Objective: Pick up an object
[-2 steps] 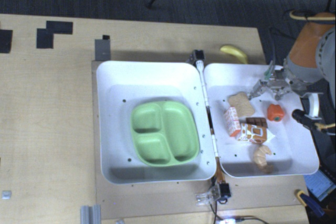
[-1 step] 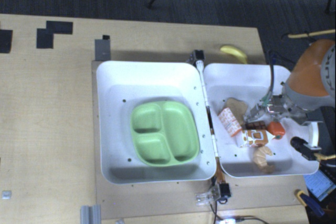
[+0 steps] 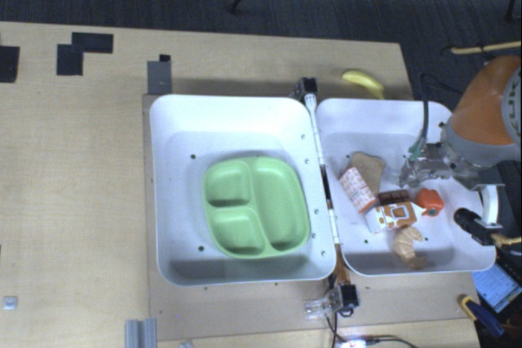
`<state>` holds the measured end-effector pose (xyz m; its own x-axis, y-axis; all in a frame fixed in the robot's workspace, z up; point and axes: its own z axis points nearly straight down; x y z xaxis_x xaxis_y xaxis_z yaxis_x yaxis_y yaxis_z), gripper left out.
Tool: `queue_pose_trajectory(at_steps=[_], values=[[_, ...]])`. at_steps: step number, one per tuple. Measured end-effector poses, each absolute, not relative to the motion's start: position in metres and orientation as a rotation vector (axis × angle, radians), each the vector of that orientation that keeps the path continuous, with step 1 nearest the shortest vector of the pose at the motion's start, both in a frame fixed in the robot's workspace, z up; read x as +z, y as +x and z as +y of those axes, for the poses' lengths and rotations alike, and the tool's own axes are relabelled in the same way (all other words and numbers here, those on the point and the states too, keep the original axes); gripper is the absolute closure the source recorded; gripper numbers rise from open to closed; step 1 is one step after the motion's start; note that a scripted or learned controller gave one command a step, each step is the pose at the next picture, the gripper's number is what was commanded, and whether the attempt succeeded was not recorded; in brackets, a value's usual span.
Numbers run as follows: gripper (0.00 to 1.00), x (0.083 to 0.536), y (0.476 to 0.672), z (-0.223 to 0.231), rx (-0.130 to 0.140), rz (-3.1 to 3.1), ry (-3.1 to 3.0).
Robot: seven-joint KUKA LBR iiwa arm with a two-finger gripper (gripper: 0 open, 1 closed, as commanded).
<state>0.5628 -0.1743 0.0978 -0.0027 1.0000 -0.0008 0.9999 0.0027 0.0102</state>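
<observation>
arm [image 3: 481, 134]: grey body | orange band above wrist | tool [image 3: 418, 167]: silvery metal

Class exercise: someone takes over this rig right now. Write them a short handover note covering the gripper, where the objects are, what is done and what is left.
Gripper: low in the right bin, above the pile; nothing seen held.
Objects: can, tan lump, brown bar, orange piece, box and bread piece, all in the right bin. Green tray in the left bin.
Done: approach.
Left: grasp one object and lift it.

Robotics lab: plywood bench [image 3: 73, 175], twin white bins [image 3: 167, 134], loose cables [image 3: 342, 330].
</observation>
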Motion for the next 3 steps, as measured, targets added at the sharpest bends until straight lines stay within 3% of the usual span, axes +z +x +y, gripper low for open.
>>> queue_pose_trajectory(at_steps=[1,2,3], values=[[0.00,0.098,0.563,-0.174,0.010,2.219,2.213],[0.00,0.086,0.520,-0.147,0.006,2.218,2.217],[1.00,0.098,0.522,-0.147,0.012,2.216,2.214]])
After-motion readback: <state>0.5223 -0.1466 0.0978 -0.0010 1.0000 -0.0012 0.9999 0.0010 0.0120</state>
